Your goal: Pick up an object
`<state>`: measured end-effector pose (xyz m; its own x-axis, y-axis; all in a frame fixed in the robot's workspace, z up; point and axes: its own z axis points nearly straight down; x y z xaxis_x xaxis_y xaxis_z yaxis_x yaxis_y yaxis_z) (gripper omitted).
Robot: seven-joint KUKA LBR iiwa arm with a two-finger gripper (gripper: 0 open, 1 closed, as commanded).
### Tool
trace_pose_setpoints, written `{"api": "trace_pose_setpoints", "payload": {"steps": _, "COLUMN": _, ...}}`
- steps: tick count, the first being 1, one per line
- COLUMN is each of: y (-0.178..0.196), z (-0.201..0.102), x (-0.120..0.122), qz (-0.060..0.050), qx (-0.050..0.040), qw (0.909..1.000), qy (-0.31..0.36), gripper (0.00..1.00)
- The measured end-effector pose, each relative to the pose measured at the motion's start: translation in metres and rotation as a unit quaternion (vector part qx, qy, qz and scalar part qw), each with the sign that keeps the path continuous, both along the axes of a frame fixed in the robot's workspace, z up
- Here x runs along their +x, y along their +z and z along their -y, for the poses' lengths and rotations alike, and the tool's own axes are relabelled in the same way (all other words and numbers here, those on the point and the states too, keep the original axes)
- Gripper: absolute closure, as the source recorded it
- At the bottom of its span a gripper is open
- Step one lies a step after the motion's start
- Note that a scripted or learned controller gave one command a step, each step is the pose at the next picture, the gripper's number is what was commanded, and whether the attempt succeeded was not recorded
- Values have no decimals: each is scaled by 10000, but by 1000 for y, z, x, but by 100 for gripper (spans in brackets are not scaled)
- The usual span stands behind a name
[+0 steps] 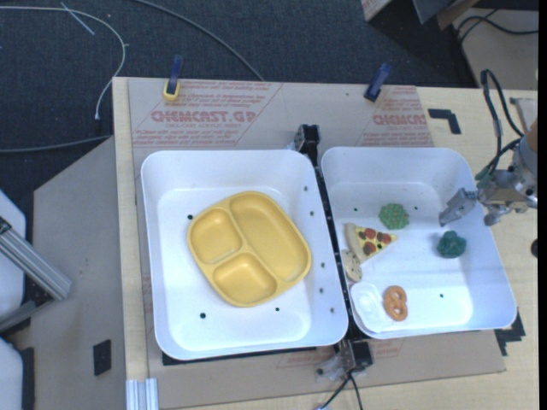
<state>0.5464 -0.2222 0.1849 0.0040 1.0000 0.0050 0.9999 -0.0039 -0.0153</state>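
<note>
Starting at the left, you see the left bin (162, 229) holding a yellow divided tray (248, 246) at its centre. Behind both bins, the board reads "CHEMCAST GP" in red print. In the right bin (427, 173), a pizza slice toy (369, 240) lies near the left wall, a pretzel toy (395, 301) near the front edge, and a light green toy (394, 216) mid-bin. The dark green toy (452, 245) sits by the right wall, just below the gripper (473, 210), whose jaws stand spread, gripping nothing.
</note>
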Motion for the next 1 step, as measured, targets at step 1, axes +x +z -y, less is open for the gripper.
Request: {"api": "trace_pose_setpoints", "payload": {"steps": 1, "y": 8, "z": -1, "x": 4, "qz": 73, "qx": -21, "qw": 10000, "qy": 21, "gripper": 0}}
